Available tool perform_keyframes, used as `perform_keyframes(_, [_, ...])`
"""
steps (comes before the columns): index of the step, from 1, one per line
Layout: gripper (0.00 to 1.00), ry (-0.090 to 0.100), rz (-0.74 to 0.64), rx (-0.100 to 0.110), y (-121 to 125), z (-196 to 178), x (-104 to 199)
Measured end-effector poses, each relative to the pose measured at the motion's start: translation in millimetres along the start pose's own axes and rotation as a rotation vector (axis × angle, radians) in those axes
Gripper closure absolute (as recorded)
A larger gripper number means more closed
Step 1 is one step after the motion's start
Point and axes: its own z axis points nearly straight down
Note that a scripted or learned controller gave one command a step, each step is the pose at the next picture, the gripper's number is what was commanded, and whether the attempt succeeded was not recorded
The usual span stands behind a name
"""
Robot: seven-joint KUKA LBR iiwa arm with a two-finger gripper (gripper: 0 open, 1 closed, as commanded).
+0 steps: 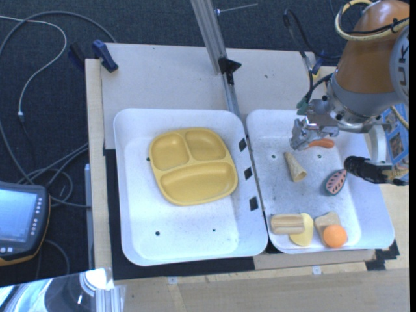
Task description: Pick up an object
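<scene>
Overhead, the grey arm with its orange band reaches in from the right, and its hand [303,138] hangs low over the far part of the right bin [276,177]. Whether the hand is open or closed cannot be told from this angle. An orange carrot-like piece [321,144] lies just beside it. Nearer the bin's middle lies a tan cone [296,166], with a watermelon slice [335,182] towards the right wall. Along the near edge sit a bread roll [286,223], a yellow wedge [301,237], a tan block [326,221] and an orange ball [335,236]. The left bin [136,239] holds a yellow divided plate [192,166].
</scene>
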Motion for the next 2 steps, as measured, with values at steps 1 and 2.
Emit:
perform_keyframes(1, [1.00, 0.000, -0.001, 0.000, -10.7, 1.8, 61.6])
perform_keyframes(2, [1.00, 0.000, 0.000, 0.001, -30.6, -3.7, 111.1])
